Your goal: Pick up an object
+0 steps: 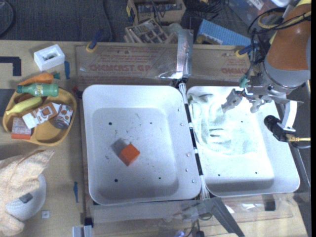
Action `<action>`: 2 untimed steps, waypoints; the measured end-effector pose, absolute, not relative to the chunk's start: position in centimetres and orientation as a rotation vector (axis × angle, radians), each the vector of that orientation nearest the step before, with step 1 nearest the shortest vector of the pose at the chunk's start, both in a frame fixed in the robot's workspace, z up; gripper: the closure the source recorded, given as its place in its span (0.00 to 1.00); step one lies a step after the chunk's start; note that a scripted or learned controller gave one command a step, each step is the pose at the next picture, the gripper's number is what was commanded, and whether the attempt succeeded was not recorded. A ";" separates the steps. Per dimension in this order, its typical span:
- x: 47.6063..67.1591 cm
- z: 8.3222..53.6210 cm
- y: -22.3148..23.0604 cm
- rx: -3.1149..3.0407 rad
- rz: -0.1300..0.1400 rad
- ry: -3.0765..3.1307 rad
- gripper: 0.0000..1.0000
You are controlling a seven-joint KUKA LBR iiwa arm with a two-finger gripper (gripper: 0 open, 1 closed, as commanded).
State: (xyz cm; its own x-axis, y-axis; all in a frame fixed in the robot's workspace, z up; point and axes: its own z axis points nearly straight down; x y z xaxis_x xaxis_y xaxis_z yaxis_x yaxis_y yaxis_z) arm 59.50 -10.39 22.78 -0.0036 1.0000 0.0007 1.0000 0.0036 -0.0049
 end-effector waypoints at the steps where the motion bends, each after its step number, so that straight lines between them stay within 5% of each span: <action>1: 57.9 13.1 -10.5 -2.263 0.004 -2.175 0.00; 2: 58.6 8.9 -9.6 -2.166 -0.009 -2.283 0.00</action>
